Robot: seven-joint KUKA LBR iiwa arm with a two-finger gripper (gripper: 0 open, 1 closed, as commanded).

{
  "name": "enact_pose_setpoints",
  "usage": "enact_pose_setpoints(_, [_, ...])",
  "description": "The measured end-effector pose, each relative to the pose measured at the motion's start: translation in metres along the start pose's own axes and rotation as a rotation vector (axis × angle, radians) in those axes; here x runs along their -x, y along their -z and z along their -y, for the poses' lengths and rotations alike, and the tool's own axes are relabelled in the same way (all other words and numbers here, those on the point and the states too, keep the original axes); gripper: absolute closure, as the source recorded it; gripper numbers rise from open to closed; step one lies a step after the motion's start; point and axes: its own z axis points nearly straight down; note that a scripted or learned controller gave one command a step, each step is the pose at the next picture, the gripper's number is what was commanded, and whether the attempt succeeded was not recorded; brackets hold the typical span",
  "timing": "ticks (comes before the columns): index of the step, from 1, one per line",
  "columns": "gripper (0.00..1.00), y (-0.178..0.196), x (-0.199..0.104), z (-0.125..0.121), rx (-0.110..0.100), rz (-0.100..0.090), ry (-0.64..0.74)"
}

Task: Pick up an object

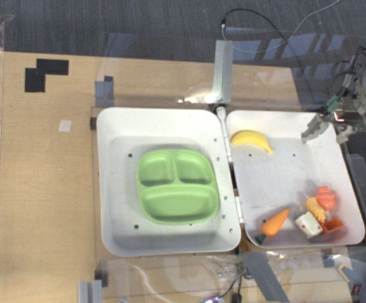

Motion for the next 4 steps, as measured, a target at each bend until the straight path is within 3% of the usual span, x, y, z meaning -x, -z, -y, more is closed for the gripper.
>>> enact_pose_setpoints(1, [0.0,-0.167,-0.059,-0.037,-0.002,-0.001,0.211])
enact_pose_setpoints(2, [0.0,-0.177,-0.066,-0.028,0.002,-0.001,0.39])
enact_pose_setpoints(3, [0.0,-0.073,-0.074,-0.023,0.004,0.0,0.42])
enact_pose_setpoints(4, [0.0,-0.181,-0.062,-0.089,-0.016,-0.007,0.577])
